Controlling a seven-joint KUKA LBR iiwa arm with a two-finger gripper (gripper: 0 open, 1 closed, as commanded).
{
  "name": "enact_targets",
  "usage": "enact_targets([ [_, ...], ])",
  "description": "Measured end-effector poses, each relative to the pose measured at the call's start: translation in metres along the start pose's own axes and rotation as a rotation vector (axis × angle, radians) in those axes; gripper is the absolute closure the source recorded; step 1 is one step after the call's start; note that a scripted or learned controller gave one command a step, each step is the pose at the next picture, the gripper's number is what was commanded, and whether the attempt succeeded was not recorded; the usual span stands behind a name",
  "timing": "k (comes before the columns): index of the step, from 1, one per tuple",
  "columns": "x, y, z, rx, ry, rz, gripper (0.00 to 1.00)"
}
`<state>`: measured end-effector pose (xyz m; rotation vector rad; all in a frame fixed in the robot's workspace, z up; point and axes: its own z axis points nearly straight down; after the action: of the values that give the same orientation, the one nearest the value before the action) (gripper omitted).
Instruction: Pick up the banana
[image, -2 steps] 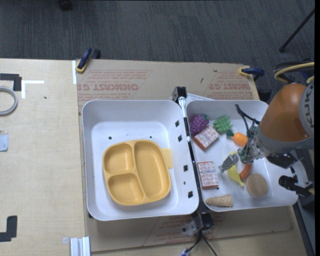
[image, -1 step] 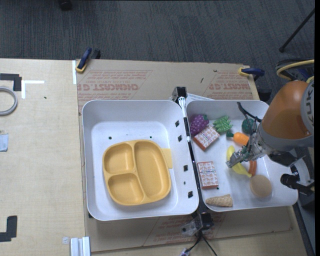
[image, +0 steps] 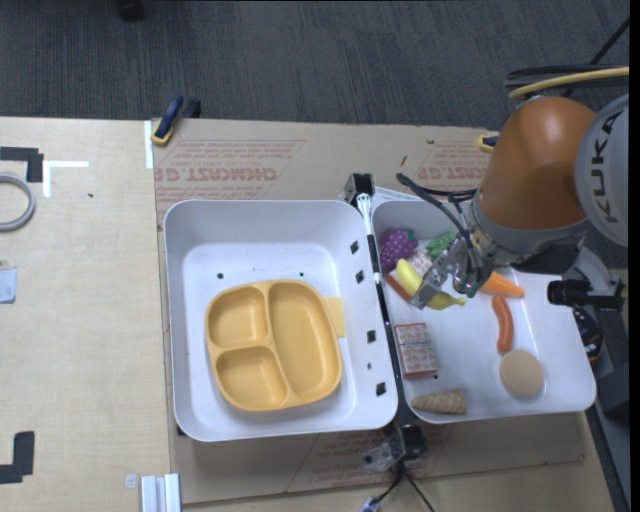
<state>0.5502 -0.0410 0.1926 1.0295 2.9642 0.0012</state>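
Note:
The banana (image: 409, 273) is yellow and lies near the back left of the right bin (image: 560, 400), among other toy foods. A further bit of yellow peeks out below the gripper. My gripper (image: 447, 281) hangs directly over the banana's right part and hides its middle. The grey arm with its orange band (image: 535, 165) reaches in from the right above the bin's back edge.
Around the banana lie purple grapes (image: 397, 243), a green item (image: 440, 243), a carrot (image: 505, 287), a sausage (image: 502, 324), a beige round piece (image: 521, 375), a brown box (image: 414, 348) and a cone-like piece (image: 440, 402). The left bin (image: 190, 300) holds a yellow divided plate (image: 240, 320).

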Motion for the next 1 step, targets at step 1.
enact_targets([
  [1,0.0000,-0.0001,0.0000,0.000,0.000,0.000,0.00],
])
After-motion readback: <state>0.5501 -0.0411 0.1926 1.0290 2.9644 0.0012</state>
